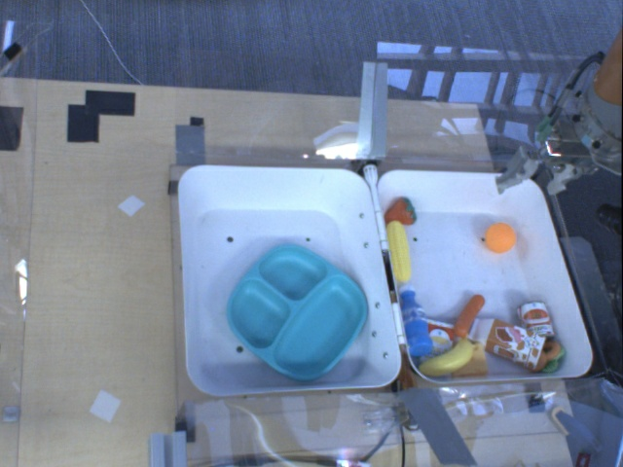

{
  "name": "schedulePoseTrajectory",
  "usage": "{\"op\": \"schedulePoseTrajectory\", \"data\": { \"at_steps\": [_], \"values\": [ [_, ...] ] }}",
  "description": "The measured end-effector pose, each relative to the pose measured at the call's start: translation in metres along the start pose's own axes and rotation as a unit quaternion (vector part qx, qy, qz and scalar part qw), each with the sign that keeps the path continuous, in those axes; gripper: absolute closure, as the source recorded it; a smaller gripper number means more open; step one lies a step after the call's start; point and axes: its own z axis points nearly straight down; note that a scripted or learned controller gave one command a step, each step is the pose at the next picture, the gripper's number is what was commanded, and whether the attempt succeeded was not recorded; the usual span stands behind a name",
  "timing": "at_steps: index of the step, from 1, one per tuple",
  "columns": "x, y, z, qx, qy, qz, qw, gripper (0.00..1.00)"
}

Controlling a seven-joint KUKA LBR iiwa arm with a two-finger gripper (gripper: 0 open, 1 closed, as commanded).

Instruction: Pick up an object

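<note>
My gripper (536, 174) hangs over the far right corner of the right bin (458, 197), open, with nothing between its fingers. Below it in that bin lies an orange ball (499, 237), apart from the rest. A yellow corn cob (397, 251) and a red strawberry-like toy (400, 210) lie along the bin's left wall. At the near end sit a blue bottle (416, 325), a banana (453, 360), an orange sausage-like piece (470, 313), a brown carton (514, 344) and a small can (536, 316).
The left bin (224, 212) holds a blue divided plate (297, 309). A metal post (374, 110) stands behind the ridge between the two bins. A railing (487, 86) runs behind the right bin.
</note>
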Motion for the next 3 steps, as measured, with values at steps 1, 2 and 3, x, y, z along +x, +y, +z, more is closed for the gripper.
{"op": "schedulePoseTrajectory", "data": {
  "at_steps": [1,2,3],
  "values": [
    [-0.015,-0.018,0.090,0.001,0.001,0.100,0.9950,0.00],
    [-0.004,-0.022,0.172,-0.001,0.000,0.126,0.9920,0.00],
    [-0.004,-0.019,0.158,-0.006,0.000,0.125,0.9921,1.00]
  ]
}}
